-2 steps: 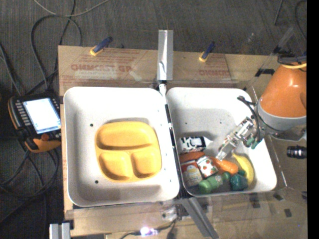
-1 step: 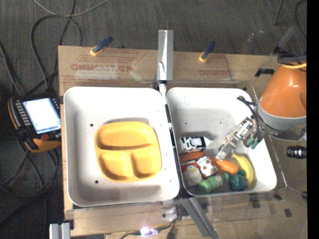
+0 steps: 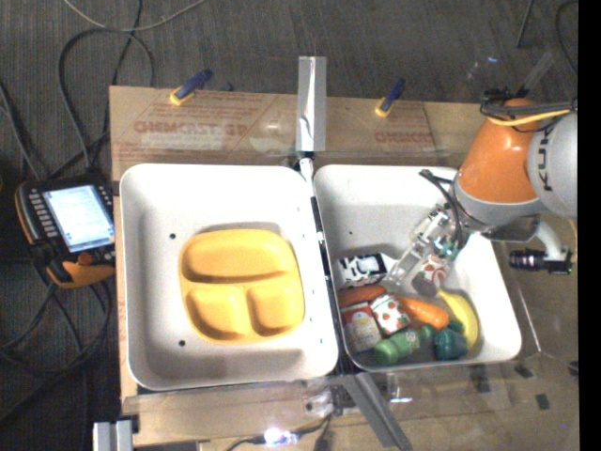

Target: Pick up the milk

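The milk [image 3: 362, 267] is a small carton printed in black-and-white cow patches, lying on its side on the floor of the right-hand bin [image 3: 376, 191], close to the wall that divides the two bins. Just beside it, toward the near edge, lies a tight cluster of toy food: a reddish sausage-shaped piece [image 3: 362, 295], a small red-and-white box [image 3: 390, 316], a labelled can [image 3: 361, 331], a smooth orange carrot [image 3: 424, 310], a green bottle-shaped piece [image 3: 399, 345], a dark green lump [image 3: 449, 343] and a curved yellow banana [image 3: 463, 316]. They fill the near end of the bin, touching or overlapping one another, while the far half of the white floor lies bare.

The gripper [image 3: 427, 252] hangs low in that bin, to the right of the milk and apart from it, its pale metal and clear parts slanting down toward a small white-and-red item [image 3: 433, 272]. Whether its fingers are spread or closed cannot be told, and nothing is seen between them. The arm's orange band [image 3: 502, 163] bulges over the bin's right rim.

The left-hand bin [image 3: 150, 252] is a shallow, round-cornered white tub holding a glossy yellow divided plate [image 3: 242, 282] with three compartments, with bare floor all around it.
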`<move>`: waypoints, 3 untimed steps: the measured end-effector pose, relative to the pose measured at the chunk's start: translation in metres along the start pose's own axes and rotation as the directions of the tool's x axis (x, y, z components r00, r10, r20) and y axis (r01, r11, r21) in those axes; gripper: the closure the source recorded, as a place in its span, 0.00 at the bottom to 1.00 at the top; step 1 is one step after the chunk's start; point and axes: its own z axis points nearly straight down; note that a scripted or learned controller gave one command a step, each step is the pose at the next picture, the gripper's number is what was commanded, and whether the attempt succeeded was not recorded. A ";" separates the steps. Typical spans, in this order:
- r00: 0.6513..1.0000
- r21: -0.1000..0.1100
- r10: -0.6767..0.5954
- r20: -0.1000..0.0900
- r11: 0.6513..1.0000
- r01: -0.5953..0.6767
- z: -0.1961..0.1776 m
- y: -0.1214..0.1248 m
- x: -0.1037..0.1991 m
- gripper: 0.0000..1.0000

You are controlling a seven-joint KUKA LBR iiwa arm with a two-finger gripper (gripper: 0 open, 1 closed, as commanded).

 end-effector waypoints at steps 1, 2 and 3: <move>0.997 -0.002 0.080 0.001 0.997 -0.080 -0.056 0.092 -0.005 0.00; 0.994 -0.018 -0.106 0.023 0.994 0.106 -0.021 0.083 0.004 0.00; 0.994 -0.021 -0.106 0.023 0.994 0.107 -0.034 0.084 0.004 1.00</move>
